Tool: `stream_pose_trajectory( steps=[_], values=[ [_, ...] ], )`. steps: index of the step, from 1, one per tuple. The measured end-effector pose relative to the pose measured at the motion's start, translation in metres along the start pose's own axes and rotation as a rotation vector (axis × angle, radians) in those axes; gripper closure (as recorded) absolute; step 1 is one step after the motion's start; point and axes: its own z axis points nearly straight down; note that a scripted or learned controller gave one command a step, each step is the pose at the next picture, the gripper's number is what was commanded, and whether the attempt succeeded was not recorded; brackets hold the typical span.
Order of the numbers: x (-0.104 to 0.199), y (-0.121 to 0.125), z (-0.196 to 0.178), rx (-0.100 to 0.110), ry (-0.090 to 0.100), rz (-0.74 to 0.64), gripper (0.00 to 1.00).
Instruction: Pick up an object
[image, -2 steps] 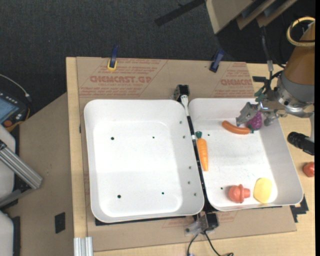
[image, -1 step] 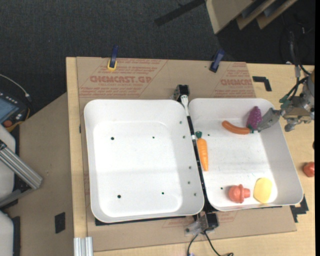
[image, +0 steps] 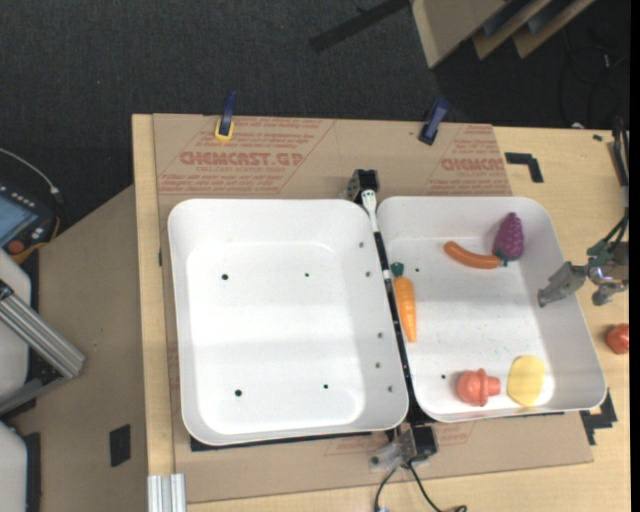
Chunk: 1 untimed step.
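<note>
Gripper (image: 578, 282) at the right rim of the right bin (image: 570, 345), holding nothing.

Its fingers stand apart (only partly seen at the picture edge). Inside this bin: carrot (image: 404, 309) along the left wall, purple grapes (image: 509, 237) and orange sausage (image: 471, 256) at the far side, red toy (image: 476, 386) beside yellow lemon (image: 526, 379) at the near rim.

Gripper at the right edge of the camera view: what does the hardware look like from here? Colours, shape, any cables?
The gripper is small, grey metal, with a darker angular finger reaching over the right bin's rim. A thin dark cable curves up behind it. It is too small and blurred to make out any markings.
</note>
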Motion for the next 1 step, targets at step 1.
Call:
stream_pose_trajectory(
  steps=[1],
  values=[
    [0.0011,-0.0285,-0.148,-0.023,-0.009,-0.006,0.0]
  ],
)
